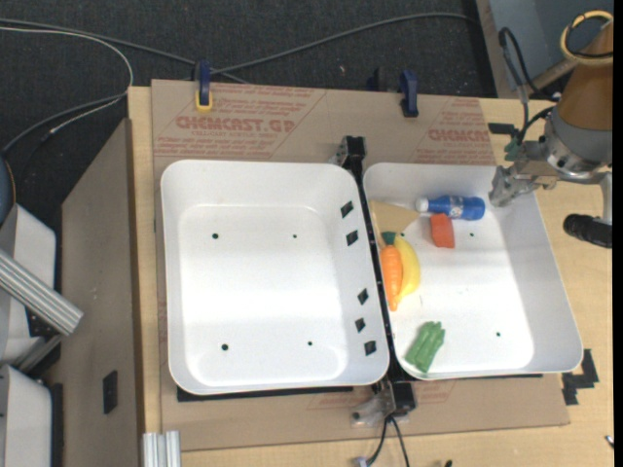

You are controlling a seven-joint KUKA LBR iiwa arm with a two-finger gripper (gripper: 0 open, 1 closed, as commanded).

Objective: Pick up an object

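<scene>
1. The arm (584, 95) is reaching in from the right; its gripper (510, 185) is hanging over the upper right edge of the right bin (545, 290); whether it is gripping anything I cannot tell, since that end of the arm is small and dark at this res.
2. The right bin is holding all the candidate objs; a blue bottle (453, 205) is lying on its side just left of the gripper, its long axis running left-right, white cap end pointing away from the gripper.
3. A small red block (443, 231) is sitting just below the bottle, prob touching or nearly so.
4. Further left, against the divider, a carrot (391, 275) and a banana (408, 267) are lying side by side, touching, both running roughly top-to-bottom in the view; a green object (424, 346) is lying near the front rim, well apart from the gripper.
5. The left bin (195, 261) is sitting beside the right one.
6. Judgement: the bottle is the nearest pick; the gripper would need to shift slightly left and down, w/ the grip set across the bottle's short axis; the red block close beside it could get nudged.
</scene>
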